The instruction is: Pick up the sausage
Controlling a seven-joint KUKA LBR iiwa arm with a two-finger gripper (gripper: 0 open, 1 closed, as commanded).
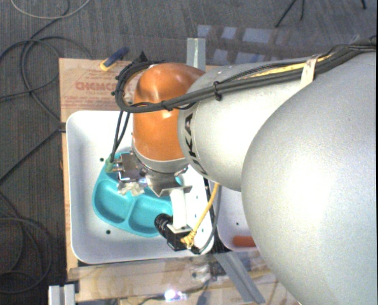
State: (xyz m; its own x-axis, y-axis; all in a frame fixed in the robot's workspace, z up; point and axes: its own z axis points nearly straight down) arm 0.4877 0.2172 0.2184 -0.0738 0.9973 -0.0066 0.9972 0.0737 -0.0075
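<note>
Overhead, from my remote seat, I look down at a slant on two shallow white bins on a bench. The grey arm [284, 164] reaches in from the right and fills most of the frame; its orange band [160, 113] sits over the left bin [81, 170]. Below the band, the gripper [138, 182] points down into that bin, just above or touching a teal divided tray [122, 211]. Whether the claw is wide or narrow I cannot tell, because the wrist hides it.

Over in the right bin [230, 234], a small reddish-orange piece [244, 241] peeks out near the lower edge, just beside the arm's body. I judge this to be the sausage, though most of it is covered, so I cannot be sure.

If so, the gripper is in the wrong bin. To do this step well, I would lift clear of the tray, cross the wall between the bins, and come down along the sausage's short axis.

Around the rig: a black cable bundle [128, 84] loops off the wrist, a yellow wire [204, 211] hangs beside a black fitting [166, 229], and loose cords [23, 75] lie on the dark carpet [176, 5]. A cardboard sheet [90, 84] lies under the left bin. The dangling wire could snag the bin wall.
</note>
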